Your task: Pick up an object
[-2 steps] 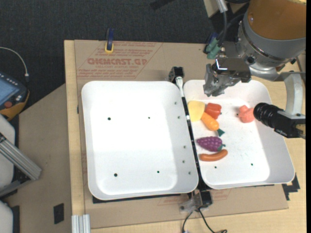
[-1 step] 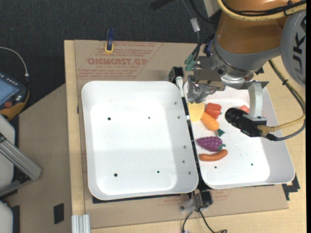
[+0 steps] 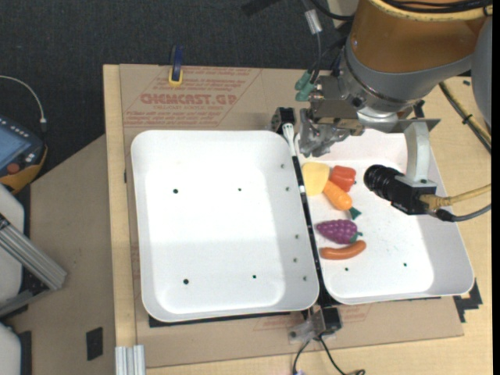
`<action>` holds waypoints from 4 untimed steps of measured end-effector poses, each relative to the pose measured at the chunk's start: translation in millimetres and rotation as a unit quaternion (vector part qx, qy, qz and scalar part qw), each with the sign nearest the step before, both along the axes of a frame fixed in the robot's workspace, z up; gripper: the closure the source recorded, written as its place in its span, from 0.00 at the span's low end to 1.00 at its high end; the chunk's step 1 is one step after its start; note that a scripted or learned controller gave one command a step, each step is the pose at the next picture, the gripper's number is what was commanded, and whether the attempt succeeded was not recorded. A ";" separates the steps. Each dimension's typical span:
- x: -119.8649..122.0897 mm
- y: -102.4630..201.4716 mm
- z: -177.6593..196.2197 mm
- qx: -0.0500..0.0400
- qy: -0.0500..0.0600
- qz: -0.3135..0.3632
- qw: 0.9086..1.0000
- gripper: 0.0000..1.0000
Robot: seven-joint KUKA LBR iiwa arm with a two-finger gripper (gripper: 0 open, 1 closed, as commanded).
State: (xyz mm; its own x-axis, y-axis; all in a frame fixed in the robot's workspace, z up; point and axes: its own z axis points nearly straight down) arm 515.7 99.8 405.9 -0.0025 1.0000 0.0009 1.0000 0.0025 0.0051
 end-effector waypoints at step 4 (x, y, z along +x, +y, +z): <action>-11.3 -44.3 -33.8 -0.001 0.005 -0.003 1.000 1.00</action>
